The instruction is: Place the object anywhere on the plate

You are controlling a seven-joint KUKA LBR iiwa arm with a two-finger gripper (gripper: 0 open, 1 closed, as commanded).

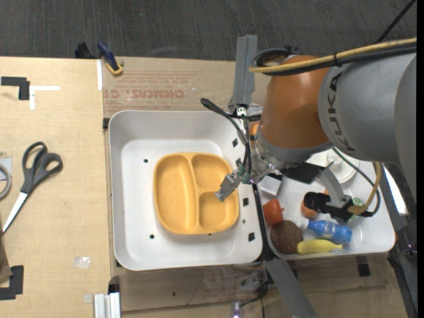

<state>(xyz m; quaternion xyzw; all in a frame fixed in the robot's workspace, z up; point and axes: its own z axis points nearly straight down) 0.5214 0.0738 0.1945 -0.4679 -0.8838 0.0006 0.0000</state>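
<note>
A yellow plate (pixel 189 192) with three compartments lies in the left white bin (pixel 132 244). My gripper (pixel 228 186) hangs over the plate's right rim, at the divider between the two right compartments, under the orange wrist band (pixel 295 105). I see no object at its tip. The loose objects lie in the right bin (pixel 384 240): a red tomato-like piece (pixel 272 211), a brown round fruit (pixel 286 236), a yellow banana (pixel 319 246), a blue item (pixel 329 230) and an orange piece (pixel 310 207).
The arm's grey body (pixel 371 91) covers much of the right bin. A white cup (pixel 341 167) sits behind the black wrist parts. Scissors (pixel 33 171) lie on the wooden bench to the left. A blue clamp (pixel 109 57) sits at the cardboard's far corner.
</note>
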